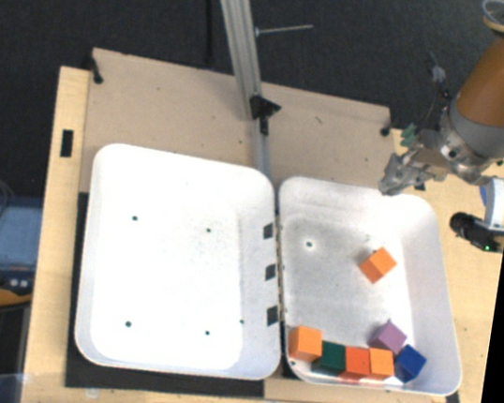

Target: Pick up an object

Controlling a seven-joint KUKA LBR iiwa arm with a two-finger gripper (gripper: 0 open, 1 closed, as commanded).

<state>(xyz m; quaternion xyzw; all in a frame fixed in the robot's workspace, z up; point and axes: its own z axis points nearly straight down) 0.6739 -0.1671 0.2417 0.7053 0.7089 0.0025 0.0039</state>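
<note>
Tan bench (183, 99) on dark floor, two white bins (172, 259). Right bin: four orange blocks (377, 264), one green, purple, blue. Gripper (395, 183) grip unclear.

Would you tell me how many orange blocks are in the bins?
4, all in the right bin: one alone mid-bin, three in the near row. Others may be hidden.

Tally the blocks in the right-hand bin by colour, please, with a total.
Orange blocks: 4 — one alone mid-bin, three in the row along the near wall
Green block: 1
Purple block: 1
Blue block: 1
Total: 7 blocks, all in the right bin
</note>
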